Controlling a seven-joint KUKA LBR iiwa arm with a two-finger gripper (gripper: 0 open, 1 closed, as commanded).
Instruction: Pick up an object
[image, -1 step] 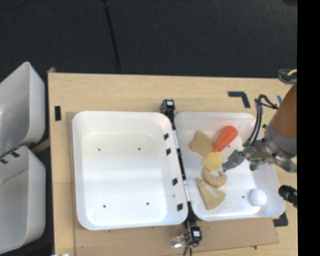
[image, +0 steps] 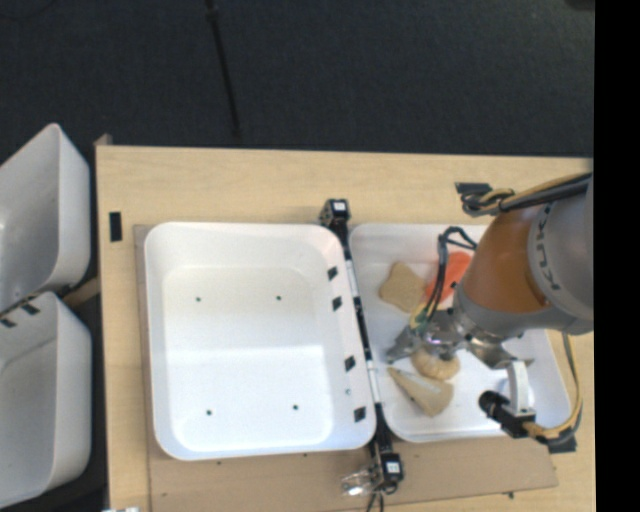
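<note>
A pale tan lump (image: 437, 364) lies in the right bin (image: 540, 420), half hidden under the claw (image: 432, 345), so its outline is hard to make out and whether the claw is spread or pinching cannot be told. The arm (image: 520, 275) leans in from the right, wrist down over the bin's middle. Around it lie a tan wedge (image: 423, 392), a tan slab (image: 403, 287) and an orange piece (image: 450, 272); the left bin (image: 160, 330) sits alongside on the tabletop (image: 250, 180).

Two bins sit side by side on the bench (image: 230, 180), the left bin (image: 160, 330) touching the right bin (image: 375, 245) along a clipped seam. The arm (image: 520, 270) reaches over the right bin from the right. In that bin, one chunk (image: 403, 287) lies toward the far side, another chunk (image: 424, 392) nearer the front wall, and a round piece (image: 437, 365) between them under the gripper (image: 430, 343). An orange object (image: 452, 270) lies behind the arm's wrist.
</note>
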